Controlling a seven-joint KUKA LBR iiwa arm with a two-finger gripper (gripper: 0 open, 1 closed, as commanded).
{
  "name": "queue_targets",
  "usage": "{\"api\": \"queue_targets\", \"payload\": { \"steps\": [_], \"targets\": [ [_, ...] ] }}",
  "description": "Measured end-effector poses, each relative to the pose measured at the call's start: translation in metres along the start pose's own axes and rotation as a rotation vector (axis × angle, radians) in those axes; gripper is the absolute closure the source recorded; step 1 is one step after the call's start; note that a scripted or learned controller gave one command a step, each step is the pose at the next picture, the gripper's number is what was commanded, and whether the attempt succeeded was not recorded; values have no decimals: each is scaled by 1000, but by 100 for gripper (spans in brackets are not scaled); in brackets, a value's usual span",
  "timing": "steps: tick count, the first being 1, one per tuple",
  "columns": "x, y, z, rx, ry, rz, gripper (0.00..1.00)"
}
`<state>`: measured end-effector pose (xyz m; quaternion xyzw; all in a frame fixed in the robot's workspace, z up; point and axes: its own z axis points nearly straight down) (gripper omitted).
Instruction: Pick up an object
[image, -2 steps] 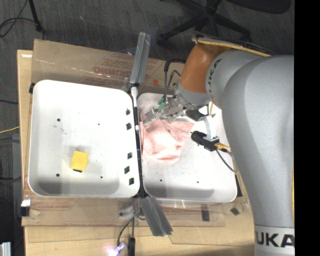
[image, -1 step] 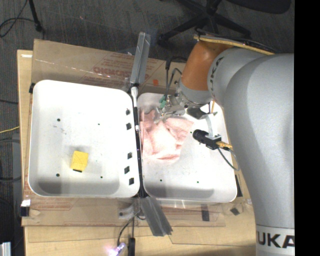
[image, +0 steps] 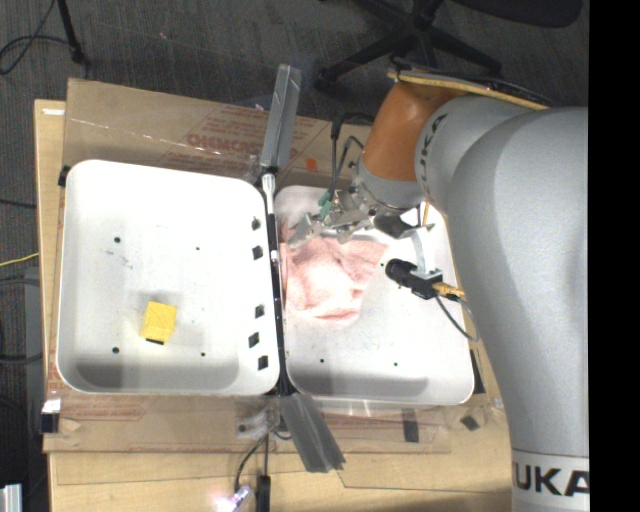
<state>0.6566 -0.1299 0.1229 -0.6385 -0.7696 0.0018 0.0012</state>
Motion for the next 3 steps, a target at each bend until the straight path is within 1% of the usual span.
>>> {"api": "queue_targets", "payload": {
  "steps": [1, 2, 3],
  "targets": [
    [20, -38, 23, -14, -25, -72, 0],
    [28, -36, 16, -10, -12, -83, 100],
    [47, 3, -69, -1, 2, 280, 100]
  ]
}}
